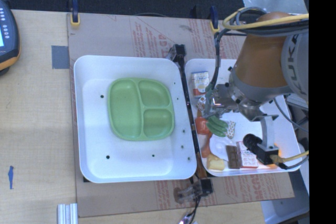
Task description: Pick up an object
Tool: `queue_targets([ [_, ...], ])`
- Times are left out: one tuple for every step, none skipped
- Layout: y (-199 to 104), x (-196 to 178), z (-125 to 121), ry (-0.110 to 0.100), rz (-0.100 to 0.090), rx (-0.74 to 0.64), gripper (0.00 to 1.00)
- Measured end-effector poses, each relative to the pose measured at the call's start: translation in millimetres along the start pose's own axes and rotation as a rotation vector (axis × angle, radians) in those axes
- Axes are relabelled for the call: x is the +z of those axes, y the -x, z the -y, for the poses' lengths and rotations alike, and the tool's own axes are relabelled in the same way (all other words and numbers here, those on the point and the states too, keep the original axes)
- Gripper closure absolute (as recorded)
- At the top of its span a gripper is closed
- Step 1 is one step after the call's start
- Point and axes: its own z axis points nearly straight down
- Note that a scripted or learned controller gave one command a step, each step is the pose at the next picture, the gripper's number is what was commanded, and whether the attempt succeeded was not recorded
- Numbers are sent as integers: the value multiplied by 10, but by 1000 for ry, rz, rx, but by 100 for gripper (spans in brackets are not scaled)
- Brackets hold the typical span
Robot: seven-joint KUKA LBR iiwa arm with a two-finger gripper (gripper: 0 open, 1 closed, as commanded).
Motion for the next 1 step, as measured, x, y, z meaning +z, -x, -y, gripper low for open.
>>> queue_targets([
  [-671, 193, -73, 3, -1, -10, 100],
])
